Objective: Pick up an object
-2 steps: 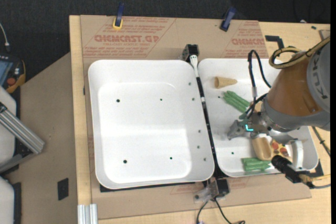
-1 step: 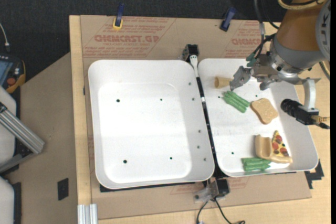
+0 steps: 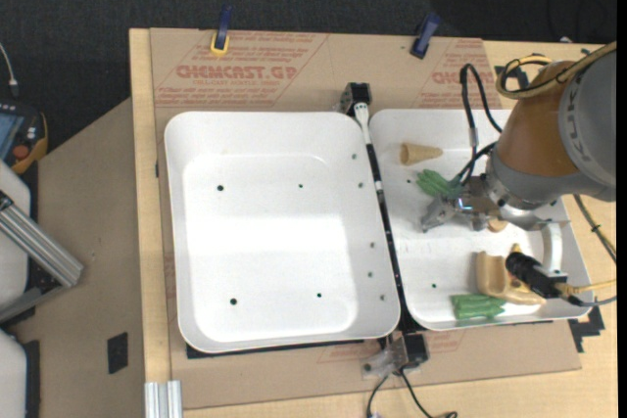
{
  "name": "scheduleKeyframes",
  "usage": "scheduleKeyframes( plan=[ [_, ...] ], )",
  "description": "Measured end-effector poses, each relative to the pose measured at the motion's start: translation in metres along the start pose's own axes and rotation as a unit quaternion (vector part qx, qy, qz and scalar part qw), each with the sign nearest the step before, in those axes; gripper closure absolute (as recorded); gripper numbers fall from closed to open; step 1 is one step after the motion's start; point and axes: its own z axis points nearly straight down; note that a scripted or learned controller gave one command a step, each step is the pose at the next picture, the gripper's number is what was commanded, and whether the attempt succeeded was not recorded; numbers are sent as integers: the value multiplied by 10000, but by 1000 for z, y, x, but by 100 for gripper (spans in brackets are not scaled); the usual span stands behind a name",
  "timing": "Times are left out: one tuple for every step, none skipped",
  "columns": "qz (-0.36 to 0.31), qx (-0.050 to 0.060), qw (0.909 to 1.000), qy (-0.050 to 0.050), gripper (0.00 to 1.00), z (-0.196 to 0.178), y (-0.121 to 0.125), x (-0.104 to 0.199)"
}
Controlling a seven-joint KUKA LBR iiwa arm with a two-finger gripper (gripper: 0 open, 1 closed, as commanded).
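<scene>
The pincer hangs low over the right bin; whether it is spread or pressed together cannot be told. A green piece lies just beside the pincer, on its upper side in the view, and a tan cone lies a little past that. Towards the view's lower edge from the pincer lie a tan block and a green bundle. The left bin sits to the pincer's left in the view.
</scene>
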Motion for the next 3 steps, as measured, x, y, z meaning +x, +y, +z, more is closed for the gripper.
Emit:
scheduleKeyframes(
  plan=[
    [-50, -102, 9999, -6, 0, 1, 75, 26],
    [-11, -127, 9999, -33, 0, -79, 77, -24],
    [-69, -140, 9999, 3, 0, -183, 45, 54]
  ],
)
